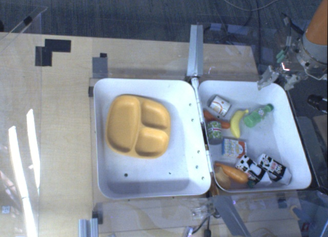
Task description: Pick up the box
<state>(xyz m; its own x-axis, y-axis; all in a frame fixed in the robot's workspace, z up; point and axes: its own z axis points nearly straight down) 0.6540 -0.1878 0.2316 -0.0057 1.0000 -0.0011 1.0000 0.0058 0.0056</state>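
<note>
We see the arm's gripper [277, 77] poised above the far right corner of the right bin [294, 123], its fingers parted and holding nothing, seemingly at the start of a reach, since the box [233, 148] lies untouched. That small carton rests flat near the bin's left wall, among crowded groceries: a can [219, 105] beyond it, a banana [236, 122] and green bottle [257, 115] just beyond, black-and-white cartons [260, 168] nearer us. We judge its long axis to run left to right, slightly tilted, printed face up. In the left bin [100, 144] sits a yellow divided tray [137, 125], well apart from the work.
</note>
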